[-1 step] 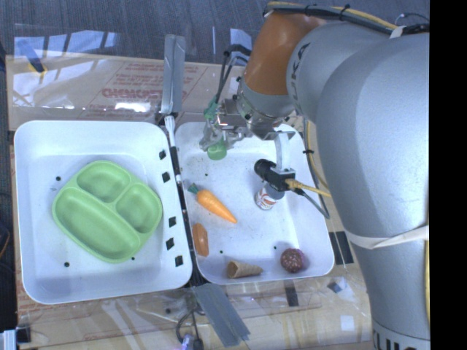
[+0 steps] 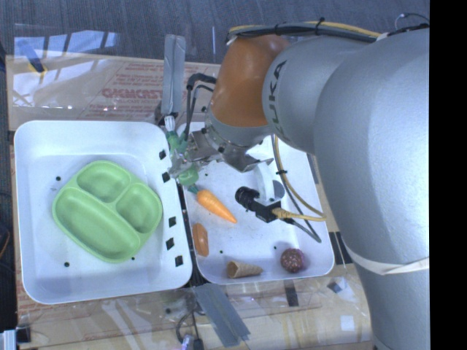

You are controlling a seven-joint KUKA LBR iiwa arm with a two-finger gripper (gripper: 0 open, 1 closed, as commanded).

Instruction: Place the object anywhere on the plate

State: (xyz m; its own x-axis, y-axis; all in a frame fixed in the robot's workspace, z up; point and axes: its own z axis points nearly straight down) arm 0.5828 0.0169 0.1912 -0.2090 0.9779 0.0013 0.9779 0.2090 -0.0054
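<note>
Two white bins on a taped bench (grey carpet beyond).

A robotics lab, this: a big grey arm leans over a bench holding two white bins, toy food scattered inside, cables trailing, grey carpet beyond.

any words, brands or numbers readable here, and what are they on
"KUKA": dark letters on the grey robot arm, beside its orange band, read sideways.
Faint reddish print on the clear plastic sheet behind the white bins: too blurred to read.
No other text is legible.
</note>
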